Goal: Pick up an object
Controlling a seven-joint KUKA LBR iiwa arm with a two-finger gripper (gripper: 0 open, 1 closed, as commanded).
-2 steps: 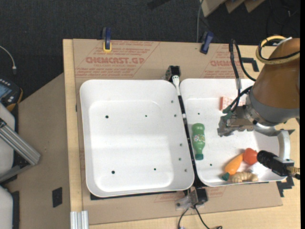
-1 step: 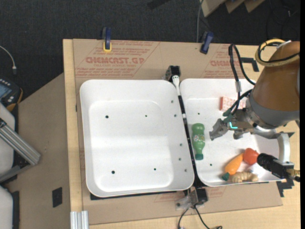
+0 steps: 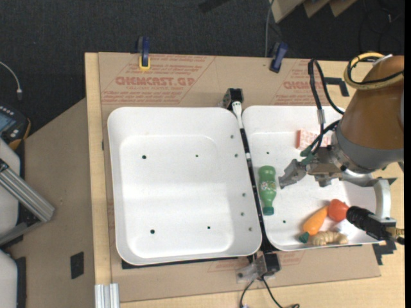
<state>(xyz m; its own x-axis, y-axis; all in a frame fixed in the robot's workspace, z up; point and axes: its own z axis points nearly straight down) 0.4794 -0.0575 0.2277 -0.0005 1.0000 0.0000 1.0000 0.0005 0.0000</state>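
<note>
Front edge of right bin: a beige knobbly piece (image 3: pixel 329 239), an orange carrot-like toy (image 3: pixel 314 222) and a red-orange piece (image 3: pixel 338 209) cluster near the front right corner.
Green bottle (image 3: pixel 266 188): lies flat against the right bin's (image 3: pixel 282 124) left wall, cap toward the front.
Tool (image 3: pixel 290 174): hovers just right of the bottle (its fingers look slightly parted with nothing between them).
Handling: probably light, stiff, smooth plastic, likely to roll; best taken across the body's middle.
Left bin (image 3: pixel 173 178): beside, on the worktop (image 3: pixel 103 82).
Back of right bin: a pink-and-white packet (image 3: pixel 307 137).
</note>
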